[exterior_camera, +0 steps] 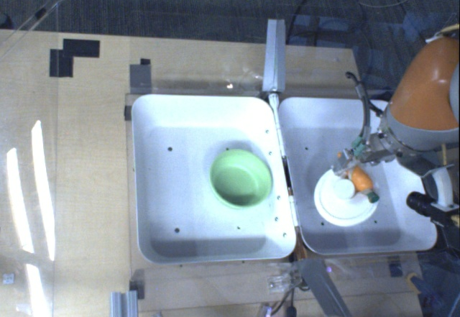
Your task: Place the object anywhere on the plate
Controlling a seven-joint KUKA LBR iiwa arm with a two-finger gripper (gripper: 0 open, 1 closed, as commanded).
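Carrot, small orange plastic toy with green tip | lying on round white plate in right bin | I judge it light, stiff, slick; I'd grip mid-body | two-finger gripper just far of it, grip state: cannot tell.

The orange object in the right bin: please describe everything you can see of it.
The orange object is small and elongated, carrot-like, with a green tip at its lower right end. Its surface looks smooth. It lies slanted over the upper right part of the round white plate in the right bin. The gripper sits right at its upper left end, but whether the two touch is too small to tell.
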